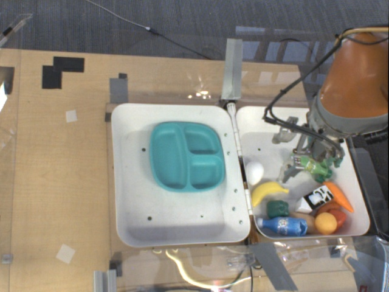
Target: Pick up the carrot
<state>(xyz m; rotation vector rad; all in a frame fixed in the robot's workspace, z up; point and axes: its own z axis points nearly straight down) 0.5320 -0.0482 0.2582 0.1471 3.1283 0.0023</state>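
- Two white bins on the worktop (55,187): the left bin (130,224) and the right bin (261,123).
- One teal divided plate (185,156), with three compartments, in the left bin.
- One carrot (339,196).
- One banana (268,191).
- One white egg-shaped thing (253,173).
- One dark green thing (278,208).
- One blue bottle (282,226), lying down.
- One orange ball-like fruit (326,223).
- One green thing (318,167) under the arm (355,84); what it is cannot be told.
- One black-and-white tag block (318,197).
- One arm with one gripper (298,163).
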